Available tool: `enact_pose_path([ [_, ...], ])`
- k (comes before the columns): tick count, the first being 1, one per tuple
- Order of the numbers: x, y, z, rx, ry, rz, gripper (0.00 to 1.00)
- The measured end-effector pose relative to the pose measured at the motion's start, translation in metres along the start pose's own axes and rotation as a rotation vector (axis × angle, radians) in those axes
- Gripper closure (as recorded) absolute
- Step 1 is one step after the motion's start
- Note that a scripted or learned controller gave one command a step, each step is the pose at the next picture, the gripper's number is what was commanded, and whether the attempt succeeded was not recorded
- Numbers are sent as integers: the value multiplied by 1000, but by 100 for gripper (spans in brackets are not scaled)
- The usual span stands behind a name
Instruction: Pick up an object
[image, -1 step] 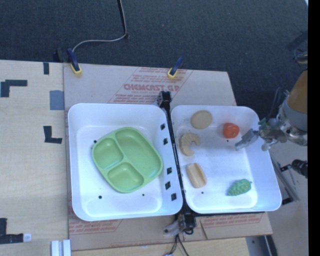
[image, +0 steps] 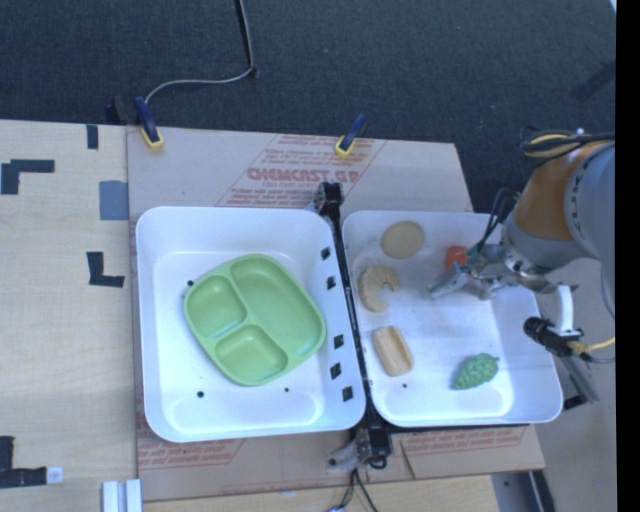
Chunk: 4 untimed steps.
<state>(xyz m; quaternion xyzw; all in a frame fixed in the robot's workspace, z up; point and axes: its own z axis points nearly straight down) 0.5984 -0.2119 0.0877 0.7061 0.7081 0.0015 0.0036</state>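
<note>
The right bin (image: 520, 400) holds several toy foods: a round tan cookie (image: 403, 238), a pale curved pastry (image: 377, 286), a hot dog bun (image: 393, 351) and a green bunch of grapes (image: 476, 371). A small orange-red object (image: 456, 255) lies near the bin's upper right. My gripper (image: 455, 277) is low in this bin, right beside the orange-red object and to the right of the pastry. Nothing is visibly held in it. The grey arm with its orange band (image: 548, 200) comes in over the bin's right wall.
The left bin (image: 160, 400) holds a green divided plate (image: 255, 317). Black clips (image: 340, 340) line the wall between the two bins. Cardboard lies under the bins, with yellow clamps (image: 350, 140) at its far edge.
</note>
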Motion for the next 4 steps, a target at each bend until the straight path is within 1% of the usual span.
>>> enact_pose_path([
  [1,5,44,2,1,0,0,0],
  [2,-9,70,2,16,10,0,0],
  [3,-11,72,-9,4,-1,-2,100],
  [4,50,71,1,5,3,0,100],
])
